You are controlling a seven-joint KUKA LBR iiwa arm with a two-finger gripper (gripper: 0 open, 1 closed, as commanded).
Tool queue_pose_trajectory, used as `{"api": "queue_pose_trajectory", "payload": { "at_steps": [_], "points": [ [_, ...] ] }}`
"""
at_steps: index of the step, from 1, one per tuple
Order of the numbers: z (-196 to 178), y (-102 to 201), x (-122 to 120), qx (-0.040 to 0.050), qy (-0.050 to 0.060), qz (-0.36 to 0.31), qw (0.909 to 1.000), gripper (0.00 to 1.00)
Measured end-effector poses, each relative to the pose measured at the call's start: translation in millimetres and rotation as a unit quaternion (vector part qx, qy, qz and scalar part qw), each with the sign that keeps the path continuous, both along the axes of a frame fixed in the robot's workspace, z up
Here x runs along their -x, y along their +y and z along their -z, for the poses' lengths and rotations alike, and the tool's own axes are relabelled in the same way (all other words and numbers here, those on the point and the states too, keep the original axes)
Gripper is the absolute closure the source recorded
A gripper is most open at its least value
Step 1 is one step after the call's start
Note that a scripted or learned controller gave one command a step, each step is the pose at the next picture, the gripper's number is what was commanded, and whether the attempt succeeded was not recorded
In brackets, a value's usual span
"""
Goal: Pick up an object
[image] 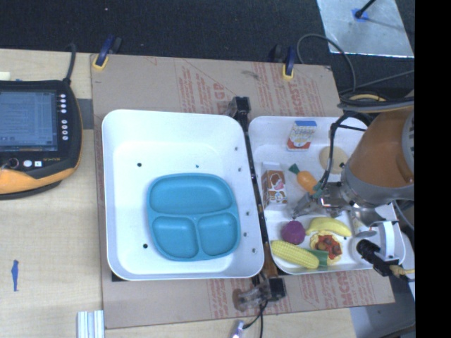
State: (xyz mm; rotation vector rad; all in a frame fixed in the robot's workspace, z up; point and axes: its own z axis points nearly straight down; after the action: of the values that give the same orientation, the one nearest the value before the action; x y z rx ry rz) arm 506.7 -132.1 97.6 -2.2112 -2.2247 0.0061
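Two white bins sit side by side on the worktop (42,259), and all the action is in the right bin (262,129). The arm (384,160) is reaching in from the right, its fingers (310,204) low over the middle of that bin. They look slightly parted with nothing visibly between them, though the tips are hard to make out. Just below them lies a small round purple object (294,231), near the tips but apart from them. An orange carrot (305,179) lies just above the tips, and a brown packet (274,186) is to their left. A yellow corn cob (294,254) rests along the bin's near edge, a banana (329,225) curves beside the purple piece, and a small blue and white carton (302,134) stands well apart at the far end. Over in the left bin (123,129), a blue divided plate (192,215) lies flat.
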Motion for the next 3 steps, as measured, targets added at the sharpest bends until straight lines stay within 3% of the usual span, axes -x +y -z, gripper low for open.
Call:
{"api": "queue_pose_trajectory", "payload": {
  "at_steps": [1,2,3],
  "points": [
    [6,-15,-81,0.0003,-0.002,0.002,1.0000,0.00],
    [7,28,-137,-0.0007,0.007,0.002,1.0000,0.00],
    [8,30,-142,0.0002,0.016,0.004,0.9999,0.00]
  ]
}}
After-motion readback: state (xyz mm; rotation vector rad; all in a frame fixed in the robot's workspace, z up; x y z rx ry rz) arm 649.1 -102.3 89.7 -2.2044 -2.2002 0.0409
